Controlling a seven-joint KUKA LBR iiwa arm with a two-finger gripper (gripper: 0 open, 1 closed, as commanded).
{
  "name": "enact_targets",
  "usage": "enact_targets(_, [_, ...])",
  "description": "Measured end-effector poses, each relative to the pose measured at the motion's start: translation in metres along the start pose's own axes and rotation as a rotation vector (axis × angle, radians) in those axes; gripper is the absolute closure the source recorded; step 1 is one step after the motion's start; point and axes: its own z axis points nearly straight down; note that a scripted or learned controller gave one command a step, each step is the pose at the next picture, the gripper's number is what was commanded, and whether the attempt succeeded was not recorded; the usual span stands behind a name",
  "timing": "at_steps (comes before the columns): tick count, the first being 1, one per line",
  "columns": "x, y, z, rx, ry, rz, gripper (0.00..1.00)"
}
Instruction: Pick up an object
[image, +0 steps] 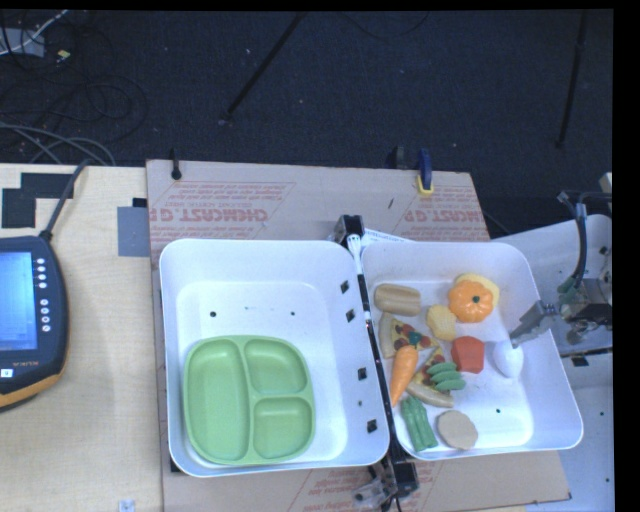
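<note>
Desk (100, 200) carried two white bins side by side. Left bin (200, 270) held only green divided tray (248, 400). Right bin (545, 420) held toy food clustered at centre: pumpkin (472, 298), carrot (403, 370), bread roll (397, 298), red block (468, 354), white egg (509, 360). Candidates crowded, so outlying egg and red block judged easiest approach. Pincer (528, 325) hovered at bin's right rim, near egg; grip state could not be told, nothing visibly held.
</note>
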Motion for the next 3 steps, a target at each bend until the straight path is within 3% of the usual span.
enact_targets(1, [0.013, 0.063, 0.177, -0.006, -0.001, 0.000, 0.00])
enact_targets(2, [0.013, 0.061, 0.174, 0.006, 0.003, 0.005, 1.00])
enact_targets(3, [0.131, 0.134, 0.085, -0.012, 0.003, -0.013, 1.00])
